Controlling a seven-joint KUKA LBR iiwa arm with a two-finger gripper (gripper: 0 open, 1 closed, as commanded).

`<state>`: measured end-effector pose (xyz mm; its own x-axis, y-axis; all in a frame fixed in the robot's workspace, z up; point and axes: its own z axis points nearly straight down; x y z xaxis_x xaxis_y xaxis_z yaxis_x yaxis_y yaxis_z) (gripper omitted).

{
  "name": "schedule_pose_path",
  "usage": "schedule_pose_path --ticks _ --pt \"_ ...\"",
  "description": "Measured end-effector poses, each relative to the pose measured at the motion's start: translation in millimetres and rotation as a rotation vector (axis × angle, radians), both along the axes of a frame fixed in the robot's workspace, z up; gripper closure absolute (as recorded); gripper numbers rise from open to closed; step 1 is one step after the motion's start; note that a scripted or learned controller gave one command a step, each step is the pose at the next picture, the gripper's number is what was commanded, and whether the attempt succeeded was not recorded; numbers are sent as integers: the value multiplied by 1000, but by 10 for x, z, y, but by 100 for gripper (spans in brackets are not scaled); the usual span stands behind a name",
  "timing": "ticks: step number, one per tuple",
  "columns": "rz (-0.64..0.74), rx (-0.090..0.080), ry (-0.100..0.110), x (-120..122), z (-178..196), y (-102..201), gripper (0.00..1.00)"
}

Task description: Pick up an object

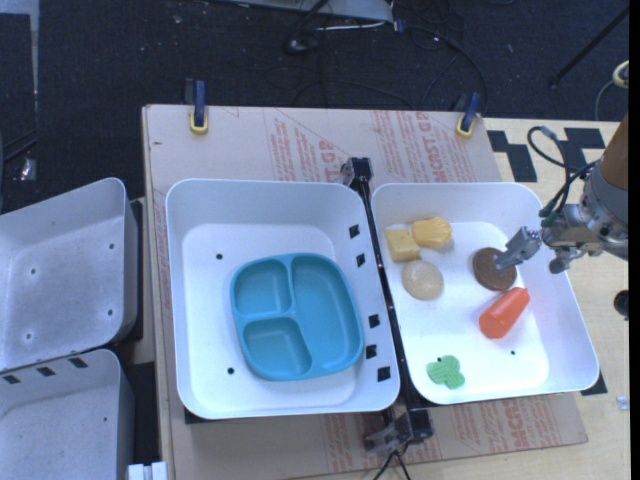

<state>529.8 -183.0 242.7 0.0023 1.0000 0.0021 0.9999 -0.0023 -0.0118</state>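
Note:
The right bin (560,368) holds several small items: two yellow cheese-like blocks (418,237), a pale round bun (423,280), a brown round disc (492,269), an orange carrot-like piece (503,311) and a green leafy toy (446,371). My gripper (538,253) hangs over the bin's right side, just right of the brown disc. It is open, with nothing between its fingers. One fingertip (516,249) sits above the disc's upper right edge.
The left bin (200,228) holds a blue three-compartment plate (295,315). A black divider with clips (375,288) runs between the bins. Grey lids (60,268) lie off the bench at the left. Cables trail near the arm at the right.

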Motion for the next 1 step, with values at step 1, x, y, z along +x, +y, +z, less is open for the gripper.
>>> schedule_pose_path --ticks 1 --pt "3 -3 -11 25 63 5 0"
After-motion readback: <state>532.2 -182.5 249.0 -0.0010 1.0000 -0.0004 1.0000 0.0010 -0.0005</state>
